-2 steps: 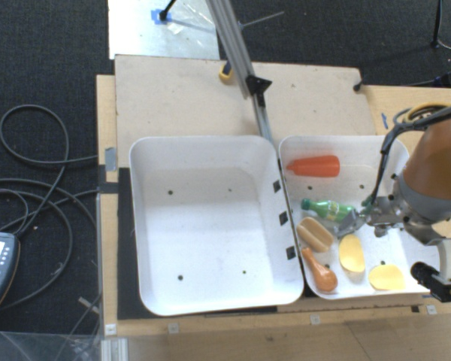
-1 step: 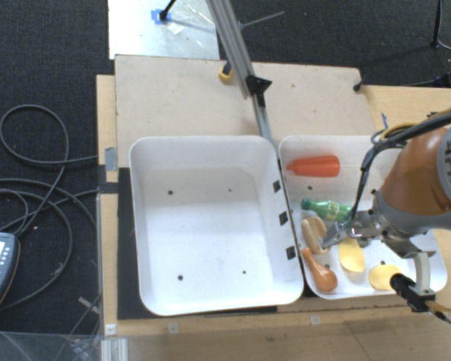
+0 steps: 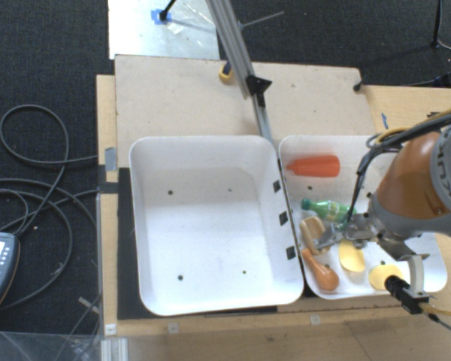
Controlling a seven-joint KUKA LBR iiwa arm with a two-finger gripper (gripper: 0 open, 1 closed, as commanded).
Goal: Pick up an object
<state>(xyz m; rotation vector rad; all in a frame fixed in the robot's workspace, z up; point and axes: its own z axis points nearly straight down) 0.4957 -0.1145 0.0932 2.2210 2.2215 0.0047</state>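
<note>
Crowding right bin (image 3: 297,150): five objects.

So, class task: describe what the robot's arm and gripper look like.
The arm is grey with a wide orange band above the wrist. Thin black cables loop along it. The gripper is a small grey metal piece; a black part juts out below the wrist.

My arm (image 3: 417,190) is grey with an orange band above the wrist. Both bins are plain white: the left bin (image 3: 154,277) carries a few small dark dots on its floor, and black squares mark the wall between it and the right bin (image 3: 293,147). In the right bin lie a red-orange cylinder (image 3: 313,166), a green piece (image 3: 321,207), a tan piece (image 3: 311,229), an orange piece (image 3: 321,274) and two yellow pieces (image 3: 352,259). The bench (image 3: 180,92) is pale beige.
</note>
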